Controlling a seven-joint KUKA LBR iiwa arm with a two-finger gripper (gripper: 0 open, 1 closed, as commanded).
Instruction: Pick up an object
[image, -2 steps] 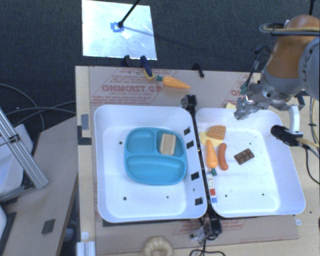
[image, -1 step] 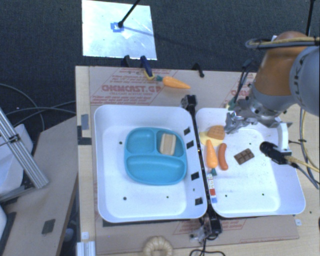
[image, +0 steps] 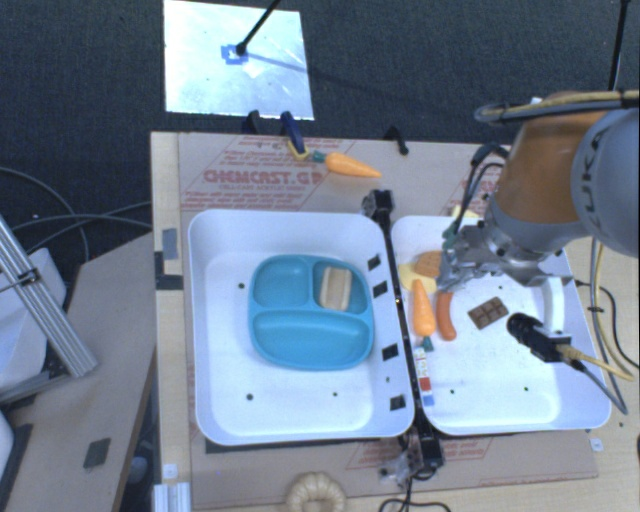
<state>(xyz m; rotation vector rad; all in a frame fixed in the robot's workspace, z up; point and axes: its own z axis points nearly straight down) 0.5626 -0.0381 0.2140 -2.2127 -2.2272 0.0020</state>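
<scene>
Gripper (image: 452, 272) position: low over the right shallow white bin (image: 500, 410), above the upper ends of two orange toy carrots (image: 424, 308) lying side by side. Whether its fingers are spread or pressed together cannot be told. A brown chocolate-bar piece (image: 488, 313) lies nearby. The left white bin (image: 230, 400) contains a blue divided plastic plate (image: 300, 330).

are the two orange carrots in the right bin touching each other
Cannot tell. In the camera view the paler orange carrot and the darker orange carrot lie side by side in the right white bin, without a plain gap between.
</scene>
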